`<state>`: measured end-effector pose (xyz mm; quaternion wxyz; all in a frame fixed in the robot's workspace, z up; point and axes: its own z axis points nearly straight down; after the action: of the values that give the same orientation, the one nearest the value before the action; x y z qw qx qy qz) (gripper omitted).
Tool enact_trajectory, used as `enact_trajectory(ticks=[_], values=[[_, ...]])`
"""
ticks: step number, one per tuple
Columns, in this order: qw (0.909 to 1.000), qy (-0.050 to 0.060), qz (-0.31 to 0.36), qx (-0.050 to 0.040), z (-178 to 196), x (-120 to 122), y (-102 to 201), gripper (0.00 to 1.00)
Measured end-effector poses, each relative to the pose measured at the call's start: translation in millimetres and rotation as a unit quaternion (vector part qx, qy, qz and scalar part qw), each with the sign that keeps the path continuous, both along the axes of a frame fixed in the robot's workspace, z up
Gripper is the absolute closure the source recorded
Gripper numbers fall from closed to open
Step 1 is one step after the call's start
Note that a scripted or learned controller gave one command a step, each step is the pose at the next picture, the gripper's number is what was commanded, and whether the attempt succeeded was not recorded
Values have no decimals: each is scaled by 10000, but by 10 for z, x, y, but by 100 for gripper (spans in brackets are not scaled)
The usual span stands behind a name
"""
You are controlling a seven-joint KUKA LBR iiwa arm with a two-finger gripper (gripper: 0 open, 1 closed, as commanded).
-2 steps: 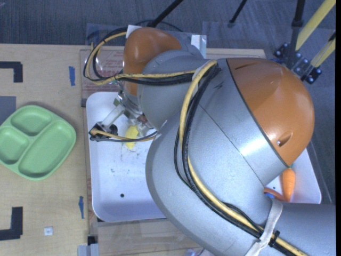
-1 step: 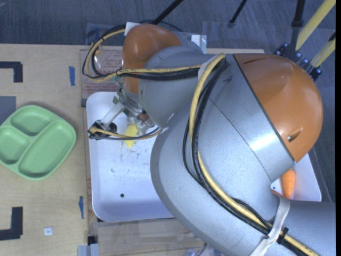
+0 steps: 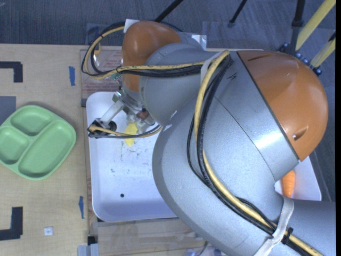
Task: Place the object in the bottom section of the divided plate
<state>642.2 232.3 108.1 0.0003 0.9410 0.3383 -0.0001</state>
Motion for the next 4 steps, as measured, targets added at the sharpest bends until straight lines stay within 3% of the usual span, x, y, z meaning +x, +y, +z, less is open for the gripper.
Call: enact_trajectory(ticks=[1, 2, 3, 4], values=[[9999, 4, 103, 5, 307, 178, -51, 100], [9841, -3, 1776, 4, -208, 169, -51, 100], [9972, 6, 751, 5, 474, 237, -61, 100], [9949, -4, 1011, 7, -207, 178, -48, 100]])
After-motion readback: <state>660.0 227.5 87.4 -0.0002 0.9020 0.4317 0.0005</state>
